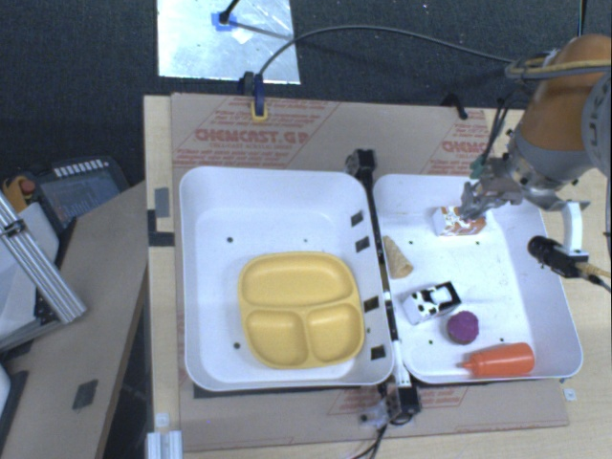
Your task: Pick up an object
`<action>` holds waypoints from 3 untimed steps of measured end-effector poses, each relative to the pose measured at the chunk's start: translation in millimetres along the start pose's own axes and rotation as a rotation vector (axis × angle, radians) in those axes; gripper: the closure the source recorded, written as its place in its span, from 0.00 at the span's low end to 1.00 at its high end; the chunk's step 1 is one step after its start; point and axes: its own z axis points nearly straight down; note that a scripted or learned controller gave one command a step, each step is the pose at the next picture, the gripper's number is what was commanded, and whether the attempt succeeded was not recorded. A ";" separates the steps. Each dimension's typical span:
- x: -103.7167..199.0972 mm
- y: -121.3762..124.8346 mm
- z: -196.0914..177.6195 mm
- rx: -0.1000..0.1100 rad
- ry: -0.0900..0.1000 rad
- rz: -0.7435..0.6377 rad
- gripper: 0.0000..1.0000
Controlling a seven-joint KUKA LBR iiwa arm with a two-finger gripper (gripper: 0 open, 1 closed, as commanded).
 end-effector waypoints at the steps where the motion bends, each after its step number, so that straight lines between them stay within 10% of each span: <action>1: -0.1 1.3 -22.6 0.004 0.001 0.000 1.00; 3: 119.1 17.7 -27.1 0.004 0.004 -0.007 1.00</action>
